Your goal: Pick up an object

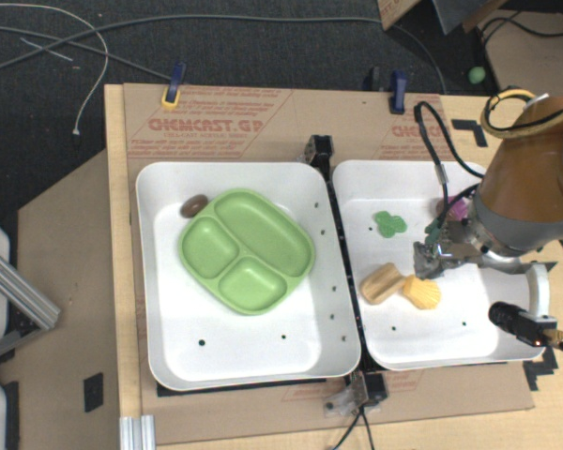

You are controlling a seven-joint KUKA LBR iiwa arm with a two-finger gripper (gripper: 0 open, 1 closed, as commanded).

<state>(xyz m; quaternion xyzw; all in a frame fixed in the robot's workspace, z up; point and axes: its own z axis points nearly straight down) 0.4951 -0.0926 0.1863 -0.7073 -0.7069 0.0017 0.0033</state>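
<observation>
The gripper (430,256) hung low in the right bin (394,345), just above the yellow shell-shaped toy (422,294); its state could not be determined. The step appeared to be approach. The next move called for descent onto the toy.

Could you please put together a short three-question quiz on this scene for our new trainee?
1. True or false: the green three-compartment plastic tray lies in the left white bin.
2. What lies against the tray's upper-left rim? A) small brown oval object B) blue clamp C) cable
3. Fill in: the tan bread-shaped block and the yellow shell-shaped piece lie in the ____ white bin, below the gripper.

Key: 1 true; 2 A; 3 right.
</observation>
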